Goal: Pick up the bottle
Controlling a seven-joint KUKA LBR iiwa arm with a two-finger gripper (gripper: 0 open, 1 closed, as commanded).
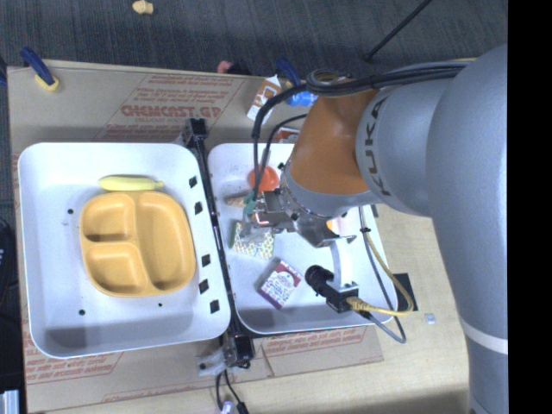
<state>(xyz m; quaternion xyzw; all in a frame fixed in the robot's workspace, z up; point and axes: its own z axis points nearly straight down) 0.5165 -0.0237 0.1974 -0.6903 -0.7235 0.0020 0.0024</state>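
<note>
Bottle could not be identified in the right bin (293, 322). Hand (259, 218) hung low over that bin, above a patterned packet (254, 245); finger state unclear. Purple packet (280, 283) nearby. Left bin (52, 171) held yellow divided plate (136, 241) and banana (131, 182).

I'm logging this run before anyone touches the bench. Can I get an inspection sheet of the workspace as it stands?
Surface: two white bins side by side, left bin and right bin, on printed cardboard.
Job's things: no bottle can be made out; the arm covers much of the right bin.
Clutter: yellow divided plate with a banana by its far edge, left bin; orange ball, patterned packet and small purple-and-white box, right bin.
Hand: hand low over the right bin; finger state unclear.
Cables: black cables loop over the wrist; yellow cable near the right bin's edge.
Surroundings: blue clamp on the cardboard; small yellow object on the dark floor.
</note>
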